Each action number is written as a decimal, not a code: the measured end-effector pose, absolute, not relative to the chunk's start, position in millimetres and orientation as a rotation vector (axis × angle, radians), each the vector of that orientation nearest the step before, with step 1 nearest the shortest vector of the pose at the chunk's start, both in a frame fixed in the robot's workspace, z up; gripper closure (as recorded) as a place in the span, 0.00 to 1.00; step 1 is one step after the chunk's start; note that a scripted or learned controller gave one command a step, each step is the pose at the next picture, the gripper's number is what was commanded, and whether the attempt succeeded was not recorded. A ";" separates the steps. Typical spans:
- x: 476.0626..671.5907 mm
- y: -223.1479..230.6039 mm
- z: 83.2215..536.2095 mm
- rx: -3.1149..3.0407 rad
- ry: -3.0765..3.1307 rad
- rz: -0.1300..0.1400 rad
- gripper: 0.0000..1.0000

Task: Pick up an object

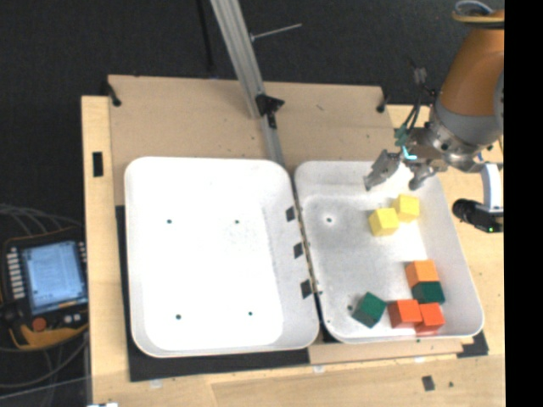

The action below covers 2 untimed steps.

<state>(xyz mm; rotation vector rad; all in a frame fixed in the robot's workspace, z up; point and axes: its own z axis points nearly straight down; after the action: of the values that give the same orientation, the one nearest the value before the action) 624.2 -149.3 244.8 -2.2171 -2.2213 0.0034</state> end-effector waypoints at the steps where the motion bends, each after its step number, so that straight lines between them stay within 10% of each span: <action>1: 625.1 -149.4 247.6 -2.219 -2.226 0.000 0.00; 2: 630.3 -151.5 204.0 -2.220 -2.222 0.006 0.00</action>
<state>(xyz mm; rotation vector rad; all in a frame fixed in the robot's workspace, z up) 630.3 -151.5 204.0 -2.2203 -2.2215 0.0057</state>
